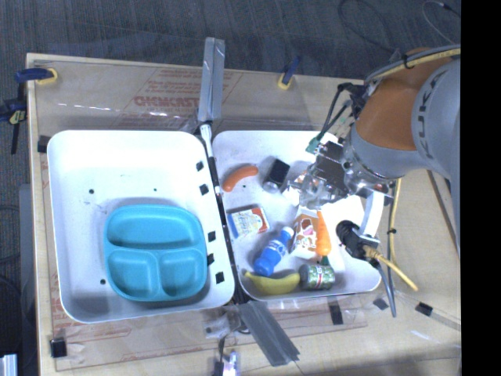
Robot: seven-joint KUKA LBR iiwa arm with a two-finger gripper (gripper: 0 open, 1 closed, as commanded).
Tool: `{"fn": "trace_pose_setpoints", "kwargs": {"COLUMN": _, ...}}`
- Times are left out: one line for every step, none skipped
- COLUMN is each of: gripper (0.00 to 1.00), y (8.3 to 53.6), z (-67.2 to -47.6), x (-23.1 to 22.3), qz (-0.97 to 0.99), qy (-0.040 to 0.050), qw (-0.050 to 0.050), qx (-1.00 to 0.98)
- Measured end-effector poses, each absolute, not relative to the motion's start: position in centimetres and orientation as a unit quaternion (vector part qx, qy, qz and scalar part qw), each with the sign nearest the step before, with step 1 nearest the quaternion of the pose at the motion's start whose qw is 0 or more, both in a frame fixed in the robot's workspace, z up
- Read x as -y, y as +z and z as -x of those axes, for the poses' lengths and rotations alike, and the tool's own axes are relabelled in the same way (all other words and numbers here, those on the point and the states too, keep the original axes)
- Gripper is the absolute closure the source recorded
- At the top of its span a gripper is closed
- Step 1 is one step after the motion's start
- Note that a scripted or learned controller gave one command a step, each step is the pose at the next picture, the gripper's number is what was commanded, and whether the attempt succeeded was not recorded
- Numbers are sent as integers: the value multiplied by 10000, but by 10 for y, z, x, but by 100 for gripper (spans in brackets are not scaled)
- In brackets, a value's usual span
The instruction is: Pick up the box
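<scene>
Claw: my claw (311,186) hung low over the right bin (235,143), near its middle; I could not tell whether it was released or clenched, nor whether it touched anything.
Box: the box (247,221), a small flat carton with red and white print, lay on the right bin's floor by the left wall, apart from my claw.
Under my claw: a white packet with an orange picture (311,233) lay just below it.
Right bin, rest: an orange sausage-shaped piece (239,176) and a small dark block (275,173) toward the back; a blue bottle (275,252), a banana (272,282) and a green can (317,276) along the front.
Left bin: the left bin (78,151) held a blue divided tray (155,251).
Bench: both bins sat side by side on the bench (117,92).
</scene>
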State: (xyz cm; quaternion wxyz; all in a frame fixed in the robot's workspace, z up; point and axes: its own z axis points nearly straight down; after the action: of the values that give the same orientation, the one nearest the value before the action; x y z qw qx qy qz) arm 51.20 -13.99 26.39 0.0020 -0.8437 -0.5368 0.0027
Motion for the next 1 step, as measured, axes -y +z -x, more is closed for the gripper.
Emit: {"fn": "trace_pose_setpoints", "kwargs": {"gripper": 100, "y": 255, "z": -477, "x": 118, "qz": 9123, "qy": 36, "qw": 24, "qx": 4095}}
